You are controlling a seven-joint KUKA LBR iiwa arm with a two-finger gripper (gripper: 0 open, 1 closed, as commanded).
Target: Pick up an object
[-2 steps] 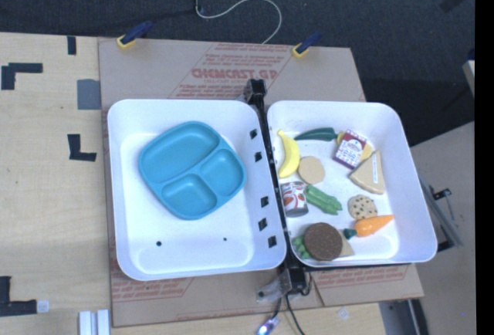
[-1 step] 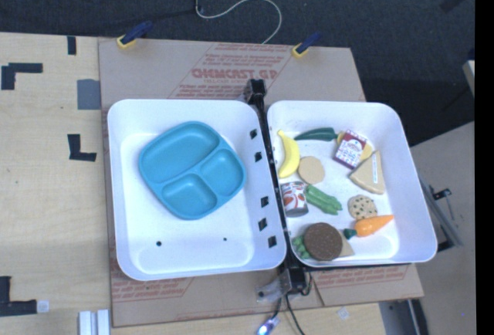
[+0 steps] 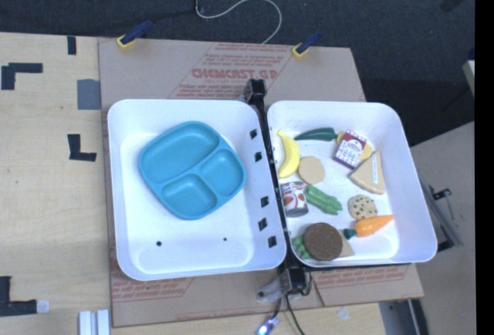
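Toys fill the right white bin (image 3: 401, 133), the curved yellow plastic banana (image 3: 287, 155) at its left wall with long axis running near-to-far; the end effector's state and bearing cannot be told.

Arm colours, shape, markings, can't tell

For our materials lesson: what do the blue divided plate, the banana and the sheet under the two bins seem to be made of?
Blue divided plate: probably moulded plastic, judging by its even colour and smooth, softly rounded compartments.
Banana: likely toy plastic, being uniform yellow and very small beside the plate.
Sheet under the bins: cardboard, matt brown with red printed lettering.
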